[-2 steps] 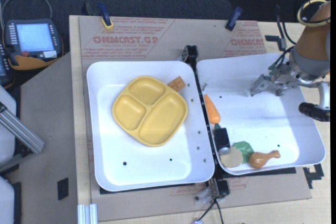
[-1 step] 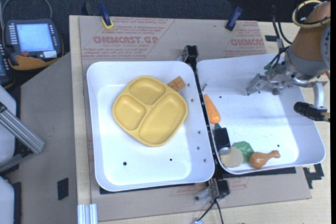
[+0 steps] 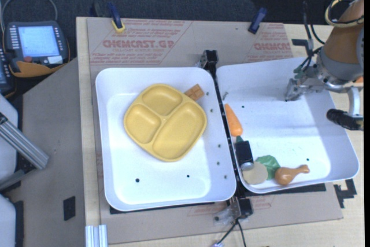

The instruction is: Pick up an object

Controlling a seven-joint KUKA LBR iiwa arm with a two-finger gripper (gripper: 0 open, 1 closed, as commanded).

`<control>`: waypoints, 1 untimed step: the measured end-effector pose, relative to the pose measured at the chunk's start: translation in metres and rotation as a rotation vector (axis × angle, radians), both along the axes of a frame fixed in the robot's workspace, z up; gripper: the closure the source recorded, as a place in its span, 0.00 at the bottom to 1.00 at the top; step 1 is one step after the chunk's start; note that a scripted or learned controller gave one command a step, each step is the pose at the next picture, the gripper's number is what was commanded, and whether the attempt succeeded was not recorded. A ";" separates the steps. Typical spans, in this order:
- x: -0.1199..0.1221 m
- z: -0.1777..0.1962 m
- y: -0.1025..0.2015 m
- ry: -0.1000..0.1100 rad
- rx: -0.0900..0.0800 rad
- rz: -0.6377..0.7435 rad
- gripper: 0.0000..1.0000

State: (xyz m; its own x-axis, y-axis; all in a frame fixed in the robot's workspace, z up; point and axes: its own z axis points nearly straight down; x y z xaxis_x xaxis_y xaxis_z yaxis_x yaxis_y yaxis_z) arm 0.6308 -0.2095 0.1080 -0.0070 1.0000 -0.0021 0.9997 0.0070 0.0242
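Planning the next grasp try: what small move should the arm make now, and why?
Probably swing the gripper toward the orange carrot-shaped toy by the right white bin's left wall: the gripper hangs over bare floor at the bin's far side, apart from every item.

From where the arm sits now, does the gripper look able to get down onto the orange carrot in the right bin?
Probably yes. The carrot lies uncovered by the right bin's left wall, nothing on top; the gripper is in the same bin with bare floor between. The wall beside it may crowd one finger.

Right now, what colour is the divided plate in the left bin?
Pale yellow, all three compartments; the divided plate shows plainly in the camera view.
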 end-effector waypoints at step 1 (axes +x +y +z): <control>0.000 0.065 0.001 0.017 -0.001 -0.006 1.00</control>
